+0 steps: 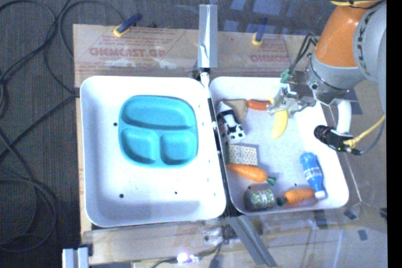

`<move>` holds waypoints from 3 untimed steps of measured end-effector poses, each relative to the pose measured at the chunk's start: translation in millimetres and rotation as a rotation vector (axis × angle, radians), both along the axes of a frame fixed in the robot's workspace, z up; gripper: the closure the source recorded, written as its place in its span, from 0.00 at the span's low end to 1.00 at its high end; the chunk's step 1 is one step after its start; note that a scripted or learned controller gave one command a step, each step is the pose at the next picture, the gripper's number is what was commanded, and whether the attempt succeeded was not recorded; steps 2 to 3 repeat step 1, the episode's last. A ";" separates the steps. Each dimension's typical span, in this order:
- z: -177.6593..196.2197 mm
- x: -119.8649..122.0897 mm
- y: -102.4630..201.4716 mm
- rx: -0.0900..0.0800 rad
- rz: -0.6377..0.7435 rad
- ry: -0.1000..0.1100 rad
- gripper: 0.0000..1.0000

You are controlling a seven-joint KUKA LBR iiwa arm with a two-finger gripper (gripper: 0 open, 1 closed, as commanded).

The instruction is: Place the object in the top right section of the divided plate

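Camera view shows a yellow banana (279, 124), long and curved, in the right bin (339, 194) just under the claw (284, 103). I cannot tell whether the claw grips it. Around it lie three carrots, one blue bottle (312, 174), one cow toy (231, 125). One blue divided plate (158, 130) sits in the left bin (100, 198).

2 bins side by side. Left bin (100, 198): divided plate (158, 130) at centre. Right bin (339, 191): gripper (284, 103) at 12 o'clock touching banana (279, 125); bottle (312, 172) at 4; 2 carrots (247, 172) (298, 196) and can (259, 199) at 6; cow toy (231, 125) at 10.
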State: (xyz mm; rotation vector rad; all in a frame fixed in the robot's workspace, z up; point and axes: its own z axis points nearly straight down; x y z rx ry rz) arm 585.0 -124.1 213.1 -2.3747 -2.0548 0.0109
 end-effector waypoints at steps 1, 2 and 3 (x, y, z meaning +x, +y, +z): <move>21.3 63.3 52.2 0.000 -0.059 -0.002 1.00; 21.3 63.3 52.2 0.000 -0.059 -0.002 1.00; 21.3 63.3 52.2 0.000 -0.059 -0.002 1.00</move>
